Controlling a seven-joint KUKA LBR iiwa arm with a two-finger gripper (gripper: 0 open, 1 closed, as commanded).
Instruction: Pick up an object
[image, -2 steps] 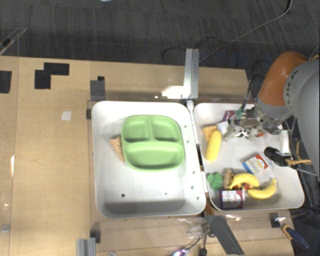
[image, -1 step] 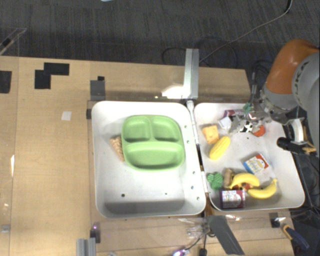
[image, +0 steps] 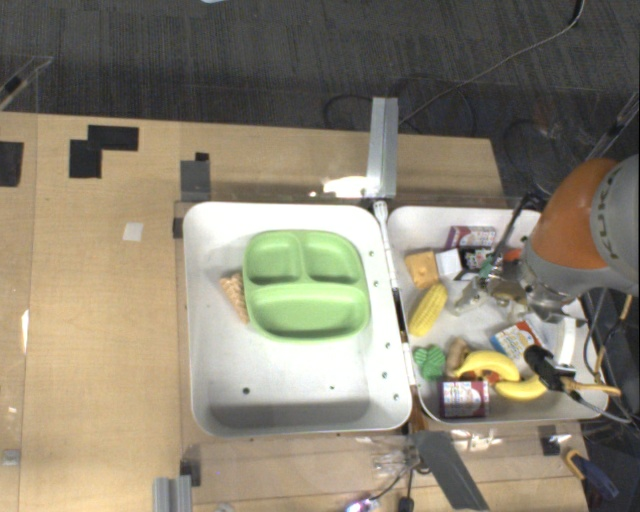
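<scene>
My gripper (image: 472, 296) hangs low over the middle of the right bin (image: 400, 300), reaching in from the right under the orange wrist band. It sits just right of a yellow corn cob (image: 428, 308) and below an orange block (image: 421, 268) and a purple box (image: 470, 238). Nothing shows between it and the bin floor. Toward the bin's front lie a banana (image: 495, 368), a purple can (image: 463, 397), a green toy (image: 430, 360) and a small blue and white carton (image: 515, 340).
The left bin (image: 210, 380) holds a green divided plate (image: 304, 283) with a tan grainy bar (image: 234, 294) at its left side. A metal post (image: 383, 150) rises behind the wall between the two bins.
</scene>
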